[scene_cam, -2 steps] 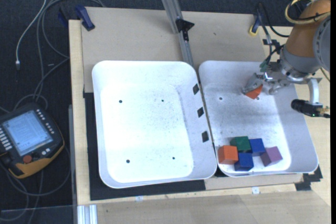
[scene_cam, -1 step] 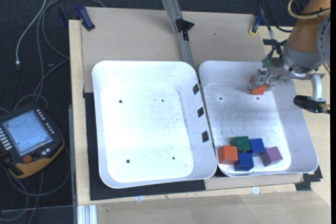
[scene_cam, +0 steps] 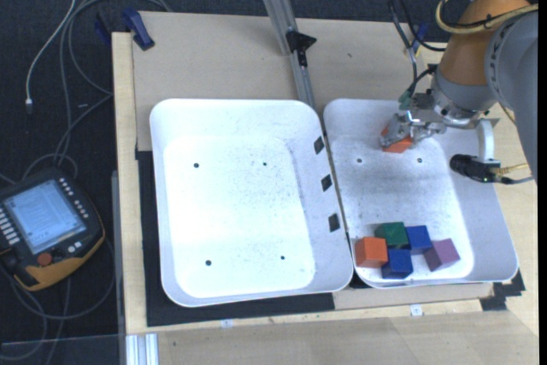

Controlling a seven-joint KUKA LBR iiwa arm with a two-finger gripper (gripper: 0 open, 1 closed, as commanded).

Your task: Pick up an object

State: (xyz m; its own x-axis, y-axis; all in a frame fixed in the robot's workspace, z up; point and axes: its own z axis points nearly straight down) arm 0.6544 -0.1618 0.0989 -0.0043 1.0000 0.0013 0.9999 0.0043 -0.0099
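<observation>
**Gripper low over an orange-red block in the right bin**

The robot's gripper (scene_cam: 408,128) sits at the far end of the right bin (scene_cam: 479,209), touching or just above a small orange-red block (scene_cam: 397,145). Whether it is open, or grasps the block, cannot be told. The block looks light, rigid and smooth; its flat opposite sides seem the best hold. Five more blocks cluster at the near end.

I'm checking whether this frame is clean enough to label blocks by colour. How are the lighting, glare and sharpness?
Camera view: even, soft light with faint shadows; the white bins are bright but their speckles still show, so no harsh glare. The blocks at the right bin's near edge read distinctly by colour. The gripper and the orange object by it look slightly soft.
</observation>
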